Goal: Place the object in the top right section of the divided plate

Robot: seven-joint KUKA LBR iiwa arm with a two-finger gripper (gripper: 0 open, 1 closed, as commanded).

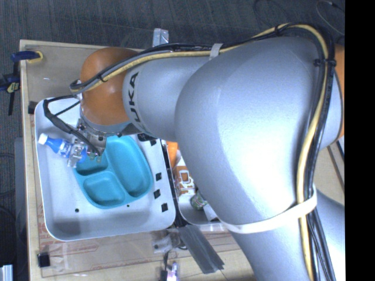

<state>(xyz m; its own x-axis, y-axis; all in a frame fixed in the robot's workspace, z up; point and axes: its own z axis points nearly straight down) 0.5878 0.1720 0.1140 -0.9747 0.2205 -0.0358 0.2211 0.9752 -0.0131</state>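
A blue divided plate [132,168] with three sections lies in the left white bin [64,215]. My gripper [87,150] hangs over the plate's upper left edge, below the orange wrist band [102,69]. A small blue and white object [50,141] lies on the bin floor just left of the gripper, its near end reaching toward the gripper tip. I cannot tell whether the two touch. The arm's bulk hides the plate's upper right side.
The right bin [188,220] is mostly covered by the grey arm; an orange item [172,151], a printed box [184,180] and a small round thing [198,202] show at its left edge. A metal bracket [196,250] sits at the front between the bins.
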